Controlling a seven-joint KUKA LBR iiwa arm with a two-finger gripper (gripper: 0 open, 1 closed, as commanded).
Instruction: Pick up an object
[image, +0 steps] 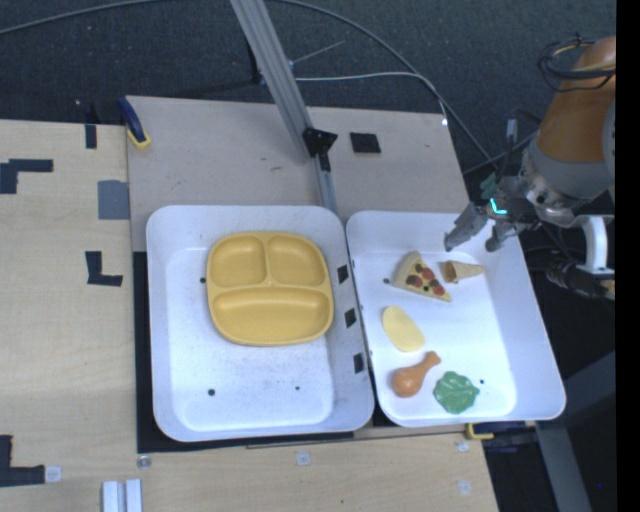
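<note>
A: Hovering over the far right corner of the right bin (520, 330), the gripper (477, 233) has its two fingers spread apart with nothing between them.

B: And the food, measured from the pizza slice (421, 277)?

A: A small tan wedge (462, 270) lies just right of it, below the fingertips. The pale yellow chip (403, 328) sits near it on the front side. Further front is the drumstick (414, 374), and the green leafy piece (456, 391) is beside that, to its right.

B: The other bin?

A: Well left of the pizza slice, the left bin (180, 400) holds a yellow divided plate (270, 288).
</note>
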